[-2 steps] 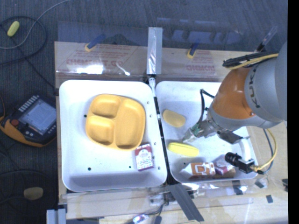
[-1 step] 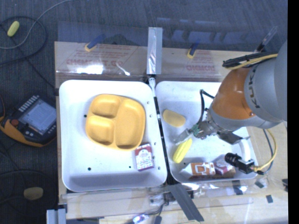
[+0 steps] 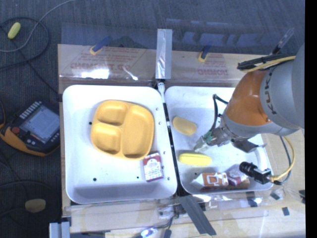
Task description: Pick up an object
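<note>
Jaws too small to judge, perhaps parted; gripper [image 3: 204, 144] is hovering just above a yellow banana-like toy [image 3: 194, 158] in the right bin [image 3: 216, 92]. Likely light, smooth; grip mid-length.

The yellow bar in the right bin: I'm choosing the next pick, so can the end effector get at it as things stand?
Probably yes. The yellow bar lies flat with bare bin floor around it, and the end effector hangs just above its right end, nothing between them.

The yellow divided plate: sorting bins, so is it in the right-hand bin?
No, the yellow divided plate lies in the left bin.
</note>
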{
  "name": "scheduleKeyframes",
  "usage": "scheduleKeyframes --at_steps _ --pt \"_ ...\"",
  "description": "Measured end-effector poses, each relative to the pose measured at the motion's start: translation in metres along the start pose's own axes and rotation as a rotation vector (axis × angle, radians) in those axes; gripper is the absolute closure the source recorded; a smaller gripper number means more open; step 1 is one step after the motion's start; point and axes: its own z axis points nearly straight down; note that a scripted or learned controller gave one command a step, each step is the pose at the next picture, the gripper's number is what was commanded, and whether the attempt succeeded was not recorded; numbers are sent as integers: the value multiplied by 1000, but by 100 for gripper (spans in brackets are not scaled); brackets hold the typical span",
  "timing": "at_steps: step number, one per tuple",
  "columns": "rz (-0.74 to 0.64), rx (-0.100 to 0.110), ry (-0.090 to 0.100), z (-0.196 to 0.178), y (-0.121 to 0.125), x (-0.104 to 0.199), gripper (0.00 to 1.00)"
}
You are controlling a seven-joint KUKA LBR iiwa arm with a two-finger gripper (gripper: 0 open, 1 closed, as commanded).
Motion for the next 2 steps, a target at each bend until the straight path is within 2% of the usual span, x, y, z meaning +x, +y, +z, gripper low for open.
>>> scheduleKeyframes --at_steps 1,2 --pt "0 1 0 0 0 0 0" --pt "51 -13 -10 12 -21 8 0"
